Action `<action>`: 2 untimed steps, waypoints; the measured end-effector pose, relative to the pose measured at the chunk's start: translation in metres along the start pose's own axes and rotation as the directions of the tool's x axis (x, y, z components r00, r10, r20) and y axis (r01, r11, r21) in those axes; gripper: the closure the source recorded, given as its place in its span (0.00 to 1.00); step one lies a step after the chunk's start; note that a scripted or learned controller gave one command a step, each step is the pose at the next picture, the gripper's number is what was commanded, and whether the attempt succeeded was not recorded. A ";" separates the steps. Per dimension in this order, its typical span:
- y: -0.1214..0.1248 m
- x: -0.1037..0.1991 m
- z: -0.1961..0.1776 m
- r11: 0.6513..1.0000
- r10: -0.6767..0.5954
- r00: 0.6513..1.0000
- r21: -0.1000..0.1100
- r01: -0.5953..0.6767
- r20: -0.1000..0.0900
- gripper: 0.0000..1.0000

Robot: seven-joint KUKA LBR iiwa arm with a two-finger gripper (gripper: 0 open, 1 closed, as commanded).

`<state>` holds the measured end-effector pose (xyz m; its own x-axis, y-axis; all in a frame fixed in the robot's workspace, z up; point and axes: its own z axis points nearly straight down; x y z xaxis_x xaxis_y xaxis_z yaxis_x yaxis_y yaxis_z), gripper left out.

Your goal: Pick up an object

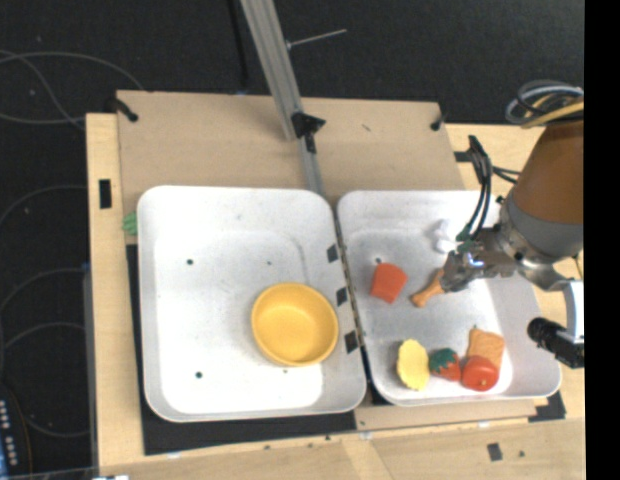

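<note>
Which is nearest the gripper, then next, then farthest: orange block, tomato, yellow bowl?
From the gripper:
1. Orange block, right bin, just left of it.
2. Tomato, right bin's front corner.
3. Yellow bowl, left bin, farthest.

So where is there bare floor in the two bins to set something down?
Left bin: bare all around the yellow bowl, widest along its top and left. Right bin: a bare strip along the top, above the orange block. Its bottom is crowded: yellow piece, tomato, gripper above.
</note>
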<state>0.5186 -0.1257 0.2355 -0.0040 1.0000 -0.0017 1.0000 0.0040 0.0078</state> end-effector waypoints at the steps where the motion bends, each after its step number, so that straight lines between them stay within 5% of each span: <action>1: 0.001 0.000 0.000 1.000 -0.002 1.000 0.005 0.002 -0.001 1.00; 2: 0.014 0.043 0.005 1.000 -0.002 1.000 0.006 0.002 -0.002 1.00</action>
<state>0.5322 -0.0828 0.2301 -0.0065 1.0000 -0.0001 1.0000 0.0065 0.0015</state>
